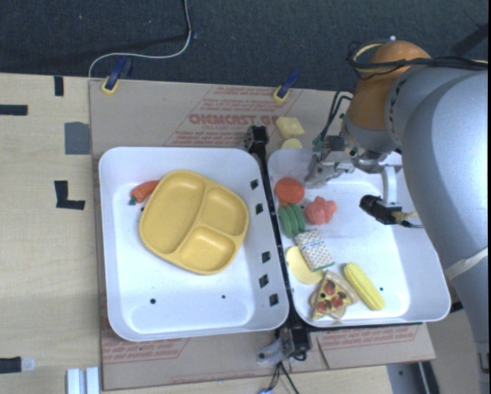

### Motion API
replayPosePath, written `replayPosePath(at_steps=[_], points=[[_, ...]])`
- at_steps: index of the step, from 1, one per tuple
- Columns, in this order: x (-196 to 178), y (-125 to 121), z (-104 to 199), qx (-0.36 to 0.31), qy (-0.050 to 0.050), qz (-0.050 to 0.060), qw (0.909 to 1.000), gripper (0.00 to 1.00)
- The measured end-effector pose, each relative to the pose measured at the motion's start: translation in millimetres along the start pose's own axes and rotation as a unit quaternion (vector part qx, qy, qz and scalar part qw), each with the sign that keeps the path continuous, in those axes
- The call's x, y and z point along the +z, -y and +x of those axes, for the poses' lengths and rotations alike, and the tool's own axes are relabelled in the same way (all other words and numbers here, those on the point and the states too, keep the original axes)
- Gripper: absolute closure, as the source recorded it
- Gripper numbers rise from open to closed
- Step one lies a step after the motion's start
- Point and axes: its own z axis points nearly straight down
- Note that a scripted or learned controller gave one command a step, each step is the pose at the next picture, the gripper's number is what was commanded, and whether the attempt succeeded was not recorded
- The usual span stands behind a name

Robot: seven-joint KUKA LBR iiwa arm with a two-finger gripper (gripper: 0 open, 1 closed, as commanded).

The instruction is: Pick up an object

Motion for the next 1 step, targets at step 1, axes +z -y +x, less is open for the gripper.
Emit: replayPosePath(at_steps=[1], points=[[0.8,0.2,0.7,0.0,0.0,0.001,1.0,0.0]])
